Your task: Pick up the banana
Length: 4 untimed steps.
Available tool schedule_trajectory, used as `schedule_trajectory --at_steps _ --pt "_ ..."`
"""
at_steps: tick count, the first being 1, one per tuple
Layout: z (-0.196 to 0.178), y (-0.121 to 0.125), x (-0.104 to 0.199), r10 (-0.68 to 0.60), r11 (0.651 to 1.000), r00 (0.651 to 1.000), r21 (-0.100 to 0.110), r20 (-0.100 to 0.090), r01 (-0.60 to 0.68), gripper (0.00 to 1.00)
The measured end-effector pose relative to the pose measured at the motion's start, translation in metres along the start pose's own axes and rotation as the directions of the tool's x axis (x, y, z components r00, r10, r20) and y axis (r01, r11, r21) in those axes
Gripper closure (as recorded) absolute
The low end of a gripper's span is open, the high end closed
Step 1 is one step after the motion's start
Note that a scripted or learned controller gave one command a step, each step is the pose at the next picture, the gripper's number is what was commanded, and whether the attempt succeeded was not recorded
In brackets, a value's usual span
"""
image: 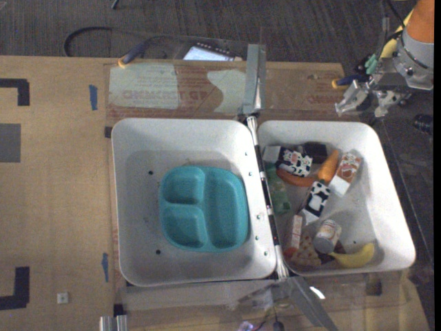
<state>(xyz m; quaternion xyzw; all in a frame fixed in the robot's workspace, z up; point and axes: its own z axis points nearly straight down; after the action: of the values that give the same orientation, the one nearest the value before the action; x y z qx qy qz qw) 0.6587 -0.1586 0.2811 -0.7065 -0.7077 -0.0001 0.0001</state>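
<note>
The curved yellow banana [357, 256] lies at the near edge of the right white bin [390, 205], just beside a small upright can [326, 236], with a jumble of small packages crowding its left. The two-finger gripper [365, 102] hangs beyond the bin's far rim, fingers apart, holding nothing. Bare floor lies right of the banana. A teal divided plastic tray [204, 208] sits in the left white bin [138, 150].
</note>
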Motion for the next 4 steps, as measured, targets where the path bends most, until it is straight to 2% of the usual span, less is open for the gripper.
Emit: schedule_trajectory --at_steps 1,2,3,4 --pt "0.130 -0.029 -0.050 0.103 0.995 0.995 0.000 0.001 -0.103 0.00" --pt "0.006 -0.058 -0.062 0.104 0.995 0.995 -0.004 0.002 -0.104 0.00" --pt "-0.004 -0.057 -0.062 0.103 0.995 0.995 -0.007 0.003 -0.103 1.00" --pt "-0.004 -0.057 -0.061 0.103 0.995 0.995 -0.007 0.003 -0.103 0.00"
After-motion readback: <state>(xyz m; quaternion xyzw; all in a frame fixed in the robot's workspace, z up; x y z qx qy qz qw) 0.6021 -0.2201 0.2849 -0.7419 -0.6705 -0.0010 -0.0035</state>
